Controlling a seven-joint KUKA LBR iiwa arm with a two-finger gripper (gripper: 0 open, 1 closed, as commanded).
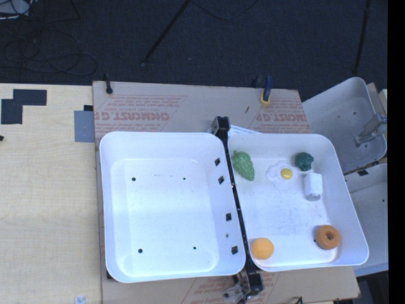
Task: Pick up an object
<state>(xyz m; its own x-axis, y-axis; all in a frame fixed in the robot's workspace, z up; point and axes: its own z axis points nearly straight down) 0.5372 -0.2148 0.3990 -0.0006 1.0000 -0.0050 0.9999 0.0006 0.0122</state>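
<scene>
The right bin holds several small objects. A light green leafy piece lies near its left wall. A fried egg toy sits in the upper middle, with a dark green lump to its right and a white cylinder just below that. An orange ball rests at the front left corner, and a brown doughnut lies at the front right.
The left bin stands beside the right one, joined by a black divider strip. Both rest on a cardboard sheet on the wooden bench. A grey metal plate sits at the far right. A blue clamp grips the cardboard's back edge.
</scene>
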